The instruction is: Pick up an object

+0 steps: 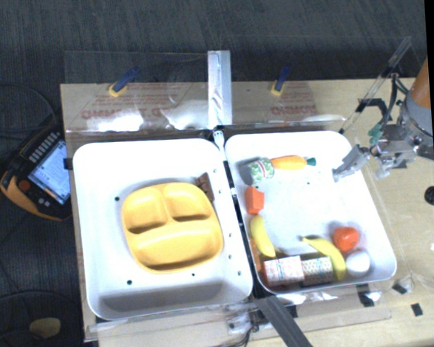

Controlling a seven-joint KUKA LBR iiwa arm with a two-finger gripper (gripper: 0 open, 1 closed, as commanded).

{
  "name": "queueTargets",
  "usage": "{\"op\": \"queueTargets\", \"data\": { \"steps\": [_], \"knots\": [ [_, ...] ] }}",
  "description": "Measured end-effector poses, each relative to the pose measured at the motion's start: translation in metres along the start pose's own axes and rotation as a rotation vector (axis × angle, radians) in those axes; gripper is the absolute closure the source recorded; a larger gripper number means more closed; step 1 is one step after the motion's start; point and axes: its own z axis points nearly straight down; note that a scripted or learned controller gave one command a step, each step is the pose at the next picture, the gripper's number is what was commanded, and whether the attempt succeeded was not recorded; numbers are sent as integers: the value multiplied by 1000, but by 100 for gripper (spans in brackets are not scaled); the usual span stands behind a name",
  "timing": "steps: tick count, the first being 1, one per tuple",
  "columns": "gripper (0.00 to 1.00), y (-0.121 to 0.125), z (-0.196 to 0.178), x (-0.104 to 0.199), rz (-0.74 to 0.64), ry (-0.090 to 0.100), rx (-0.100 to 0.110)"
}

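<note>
Nearest you, along the front wall of the right bin (376, 217), you see a patterned box (294, 270) lying flat. A banana (328, 253) curves over the box's right end, and a white ball (357, 262) sits in the bin's front right corner. Just behind that ball rests a red tomato (346, 237). A second banana (261, 236) lies along the bin's left wall, with an orange block (255, 199) just beyond it. At the far wall you find a green-and-white can (260, 170) beside a carrot (290, 162). In the left bin (95, 237) a yellow divided tray (172, 225) fills the middle. The tool (348, 166) hangs over the right bin's far right corner, holding nothing; you cannot tell how its fingers stand.
</note>
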Motion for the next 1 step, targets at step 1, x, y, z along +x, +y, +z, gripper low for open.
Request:
{"op": "queueTargets", "data": {
  "steps": [1],
  "knots": [
    [0,23,182,-23,171,12,-6]
  ]
}}
